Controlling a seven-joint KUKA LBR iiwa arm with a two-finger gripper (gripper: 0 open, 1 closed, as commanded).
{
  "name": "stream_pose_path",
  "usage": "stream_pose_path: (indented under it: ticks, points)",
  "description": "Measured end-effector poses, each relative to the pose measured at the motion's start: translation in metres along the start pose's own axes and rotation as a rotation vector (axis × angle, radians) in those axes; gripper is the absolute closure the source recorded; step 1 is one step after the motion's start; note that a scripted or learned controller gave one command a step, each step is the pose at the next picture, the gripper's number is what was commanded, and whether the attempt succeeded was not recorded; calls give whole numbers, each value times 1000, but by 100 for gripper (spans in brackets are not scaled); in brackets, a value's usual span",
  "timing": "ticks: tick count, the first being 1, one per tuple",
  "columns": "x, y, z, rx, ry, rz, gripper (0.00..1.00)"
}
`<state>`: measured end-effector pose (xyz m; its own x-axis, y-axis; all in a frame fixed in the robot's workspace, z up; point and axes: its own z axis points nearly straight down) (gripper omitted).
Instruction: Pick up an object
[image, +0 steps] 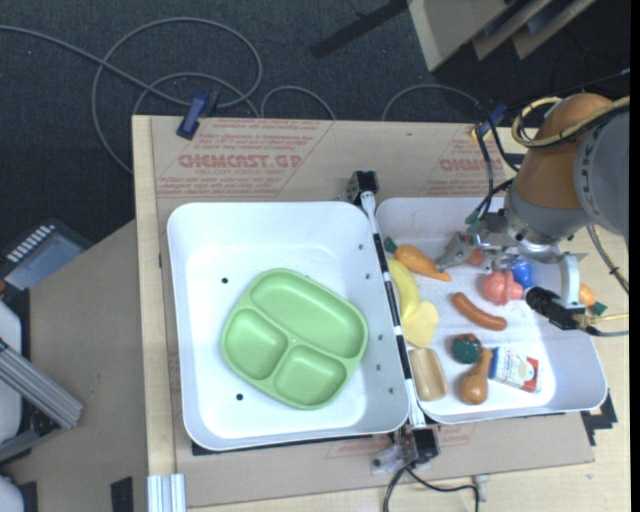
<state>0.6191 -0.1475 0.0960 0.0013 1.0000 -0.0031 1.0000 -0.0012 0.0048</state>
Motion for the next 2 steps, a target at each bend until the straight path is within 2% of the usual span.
stream_pose_path:
  ticks: [1, 2]
  points:
    - [-13, 45, 11, 4, 3, -2, 0]
    - [-13, 46, 0, -1, 1, -3, 100]
